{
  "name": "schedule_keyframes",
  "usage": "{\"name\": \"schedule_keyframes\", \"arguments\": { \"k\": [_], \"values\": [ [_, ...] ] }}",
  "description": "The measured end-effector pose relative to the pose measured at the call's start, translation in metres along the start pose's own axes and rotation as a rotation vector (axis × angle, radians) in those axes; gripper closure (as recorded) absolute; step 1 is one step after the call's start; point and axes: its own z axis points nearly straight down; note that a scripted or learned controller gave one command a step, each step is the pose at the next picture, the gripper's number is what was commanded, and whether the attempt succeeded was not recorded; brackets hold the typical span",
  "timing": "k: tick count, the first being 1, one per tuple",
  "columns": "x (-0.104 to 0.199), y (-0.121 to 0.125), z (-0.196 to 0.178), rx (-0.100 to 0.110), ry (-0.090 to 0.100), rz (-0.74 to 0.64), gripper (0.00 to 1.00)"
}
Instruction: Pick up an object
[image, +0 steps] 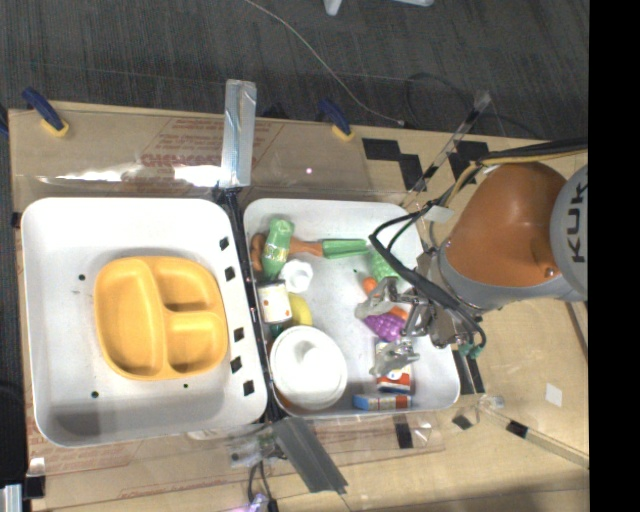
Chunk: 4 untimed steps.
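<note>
The gripper (400, 345) is down in the right bin (345, 212) among the small toys, right over a purple piece (383, 324), though I can't tell how it's set, so nothing looks lifted yet.

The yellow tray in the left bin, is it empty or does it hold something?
Empty. The yellow tray lies flat in the left bin, and its three compartments show bare yellow plastic with nothing inside.
</note>
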Motion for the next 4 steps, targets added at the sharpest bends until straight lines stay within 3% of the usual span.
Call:
{"name": "schedule_keyframes", "arguments": {
  "k": [1,2,3,4],
  "values": [
    [-0.013,-0.032,0.099,-0.001,0.002,0.205,0.00],
    [-0.061,-0.035,0.102,0.001,-0.004,0.119,0.00],
    [-0.063,-0.033,0.091,0.002,-0.006,0.111,1.00],
    [-0.113,-0.041,-0.024,0.003,-0.013,0.135,1.00]
  ]
}}
